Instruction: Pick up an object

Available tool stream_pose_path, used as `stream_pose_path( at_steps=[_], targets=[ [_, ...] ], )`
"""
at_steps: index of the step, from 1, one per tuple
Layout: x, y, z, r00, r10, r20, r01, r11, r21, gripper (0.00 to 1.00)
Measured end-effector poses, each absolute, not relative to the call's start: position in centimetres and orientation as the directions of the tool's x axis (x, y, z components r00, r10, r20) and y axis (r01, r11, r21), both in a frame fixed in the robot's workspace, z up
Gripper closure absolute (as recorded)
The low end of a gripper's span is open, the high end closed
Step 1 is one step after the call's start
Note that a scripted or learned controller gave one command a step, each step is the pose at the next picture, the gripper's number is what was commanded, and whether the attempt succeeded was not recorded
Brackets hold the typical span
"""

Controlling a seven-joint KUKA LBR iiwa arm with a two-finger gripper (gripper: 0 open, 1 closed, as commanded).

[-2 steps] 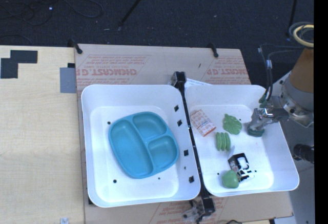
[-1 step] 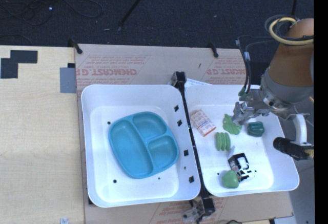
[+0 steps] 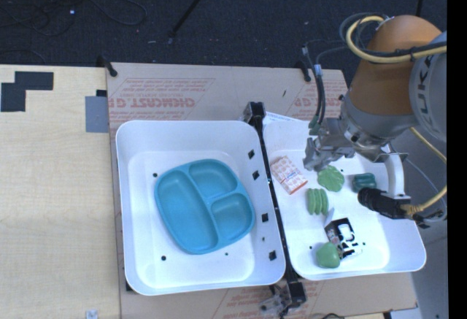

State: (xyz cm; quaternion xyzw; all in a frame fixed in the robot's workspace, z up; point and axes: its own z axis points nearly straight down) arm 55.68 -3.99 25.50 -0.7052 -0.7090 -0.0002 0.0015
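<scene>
Several small items crowd your right white bin [image 3: 408,255]: at its centre a ribbed green plastic piece [image 3: 317,201], and at twelve o'clock your end effector [image 3: 315,157], whose state you cannot tell. Just beside it sits a rounded green toy [image 3: 330,179]; descend off-centre and you'll likely nudge it away.

I see even, bright overhead light on both white bins [image 3: 139,136], which nearly wash out. Left of the gripper [image 3: 315,158], soft shadows. The floor beyond the arm is dim, grainy.
</scene>
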Motion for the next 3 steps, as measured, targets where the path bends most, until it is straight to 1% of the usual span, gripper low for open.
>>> stream_pose_path(
  at_steps=[1,2,3],
  targets=[
    [57.5,1.1,25.3,-0.004,1.0,0.001,1.0,0.005,-0.002,1.0],
    [57.7,5.4,24.8,-0.004,1.0,0.001,1.0,0.004,-0.003,1.0],
    [57.7,10.9,23.2,-0.005,1.0,0.001,1.0,0.005,-0.006,1.0]
  ],
)
